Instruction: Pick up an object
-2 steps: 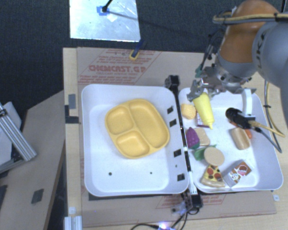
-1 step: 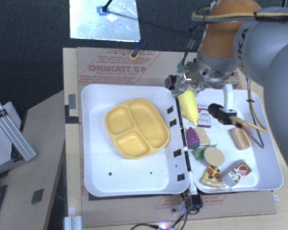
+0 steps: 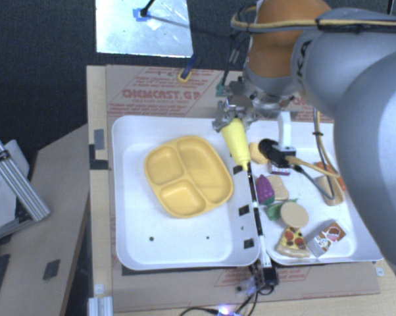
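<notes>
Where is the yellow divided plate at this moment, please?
In the camera view, the yellow divided plate lies in the left white bin, near its middle, left of the divider between the bins and of the yellow banana-like object.

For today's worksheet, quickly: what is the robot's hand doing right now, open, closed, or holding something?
Hand: closed on the yellow corn-shaped toy, which hangs from it above the divide between the two bins.
</notes>
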You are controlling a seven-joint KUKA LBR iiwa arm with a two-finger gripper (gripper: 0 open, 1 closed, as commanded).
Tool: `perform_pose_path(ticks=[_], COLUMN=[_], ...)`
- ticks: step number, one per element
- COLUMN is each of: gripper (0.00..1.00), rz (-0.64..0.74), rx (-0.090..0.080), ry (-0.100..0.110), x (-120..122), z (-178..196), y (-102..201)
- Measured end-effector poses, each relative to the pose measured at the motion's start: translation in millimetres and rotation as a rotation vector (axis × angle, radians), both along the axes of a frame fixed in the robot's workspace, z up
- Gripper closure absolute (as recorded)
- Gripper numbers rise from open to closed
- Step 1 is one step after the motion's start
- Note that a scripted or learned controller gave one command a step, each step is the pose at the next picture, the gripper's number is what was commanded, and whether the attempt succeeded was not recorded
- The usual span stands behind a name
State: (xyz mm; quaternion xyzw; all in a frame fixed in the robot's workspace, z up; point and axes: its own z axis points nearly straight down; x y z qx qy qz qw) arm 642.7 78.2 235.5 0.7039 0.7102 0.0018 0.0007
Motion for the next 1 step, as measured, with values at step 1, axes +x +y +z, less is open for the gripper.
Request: perform_pose_path(ticks=[1], gripper=[1.0], rz=[-0.008], rx=[-0.002], ry=[0.004], x=[1.7], z=[-18.8], y=[-7.8])
